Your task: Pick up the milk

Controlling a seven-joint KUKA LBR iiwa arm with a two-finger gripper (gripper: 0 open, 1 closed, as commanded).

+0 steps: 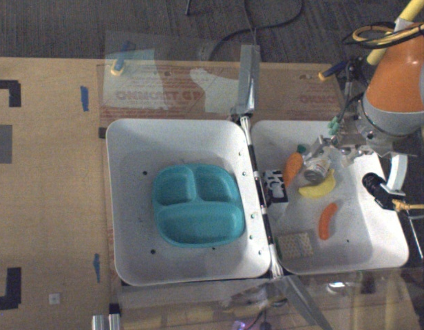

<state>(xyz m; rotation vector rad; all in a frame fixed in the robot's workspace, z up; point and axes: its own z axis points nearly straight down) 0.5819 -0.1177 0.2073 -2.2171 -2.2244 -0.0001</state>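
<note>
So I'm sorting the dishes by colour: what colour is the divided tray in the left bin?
Teal, a blue-green. The divided tray shows clearly in the camera view.

R bin (377,253): crowded in upper-left part. Carrot (292,167), banana (316,186) and gripper (321,158) bunched close together there; arm (394,88) overhangs the upper-right corner. Milk carton (274,185) tight against the divider wall, approach from L blocked. Orange sausage (326,221) mid-bin, waffle (295,244) near front-left corner. Lower-right floor open. L bin (129,150): teal tray (197,205) fills centre; margins round it free.
</note>
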